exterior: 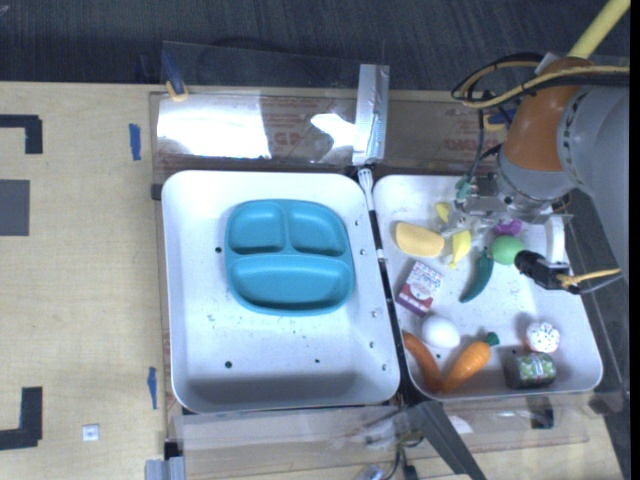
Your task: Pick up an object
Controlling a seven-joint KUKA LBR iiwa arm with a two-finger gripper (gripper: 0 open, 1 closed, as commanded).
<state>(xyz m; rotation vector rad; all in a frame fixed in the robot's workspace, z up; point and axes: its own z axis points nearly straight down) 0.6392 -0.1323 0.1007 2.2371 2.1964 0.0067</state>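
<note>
Toys fill your right bin: a yellow piece, a green pepper, a white egg, an orange carrot and a small red packet. Your gripper sits low over the top of that bin, near the yellow piece. You cannot tell how its jaws stand. Your left bin has a blue tray.

Just under my gripper lie a small yellow banana and a yellow lemon-like piece, with a green pepper beside them. Further from me sit a red-and-white packet (tilted), a white egg, an orange carrot, and a dark green can lying on its side.
</note>
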